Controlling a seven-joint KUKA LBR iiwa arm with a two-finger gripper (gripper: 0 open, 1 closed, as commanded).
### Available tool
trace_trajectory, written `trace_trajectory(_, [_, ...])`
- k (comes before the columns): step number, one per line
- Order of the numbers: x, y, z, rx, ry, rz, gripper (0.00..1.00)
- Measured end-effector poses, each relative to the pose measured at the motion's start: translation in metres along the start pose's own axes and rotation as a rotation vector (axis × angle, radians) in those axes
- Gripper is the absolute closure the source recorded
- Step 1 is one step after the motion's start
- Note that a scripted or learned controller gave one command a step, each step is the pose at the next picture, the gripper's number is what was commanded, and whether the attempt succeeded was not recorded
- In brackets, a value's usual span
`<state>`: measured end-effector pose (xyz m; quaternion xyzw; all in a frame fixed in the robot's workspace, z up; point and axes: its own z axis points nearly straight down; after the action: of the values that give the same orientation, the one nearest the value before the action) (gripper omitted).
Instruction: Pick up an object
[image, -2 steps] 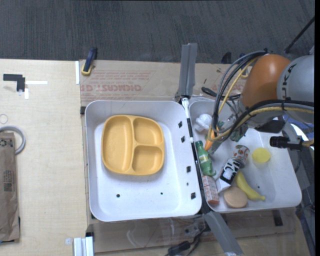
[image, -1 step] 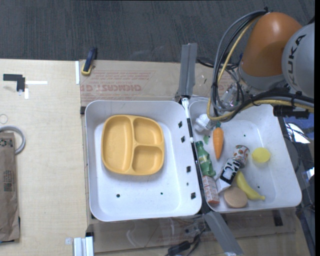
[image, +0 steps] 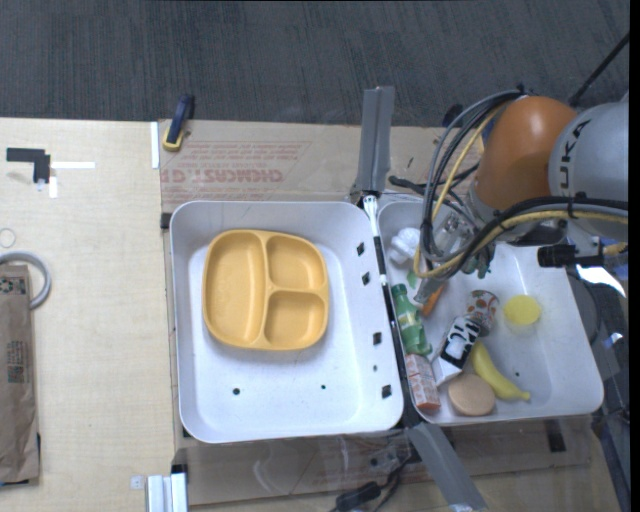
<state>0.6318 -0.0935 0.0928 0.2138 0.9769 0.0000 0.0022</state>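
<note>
The claw hung low over the back left part of the right bin, under the arm's orange band and a tangle of yellow and black cables. Those cables covered its tip, so whether it was open, closed or gripping anything could not be told.

Just beside the claw, toward the bin's back left corner, lay a small white crumpled object. A short orange stick-like item lay just in front of the claw. Along the bin's left wall ran a green tube, and in line with it, nearer the front, a red-and-white packet. Toward the middle of the bin sat a black-and-white carton with a small brownish item touching its far end. A yellow ball lay apart to the right. Near the front lay a banana and, touching it, a round tan disc.

The left bin held a yellow divided plate with three compartments, set toward the back.

Behind the bins lay a flat cardboard sheet with red lettering, and a blue-and-yellow tool rested at its back left corner. At the bench's far left edge sat a brown paper bag.
</note>
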Motion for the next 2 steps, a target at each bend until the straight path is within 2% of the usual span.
trace_trajectory(1, [-0.029,-0.037,-0.001,-0.001,-0.003,-0.391,0.0])
trace_trajectory(2, [-0.042,-0.029,-0.001,-0.001,-0.003,-0.545,0.0])
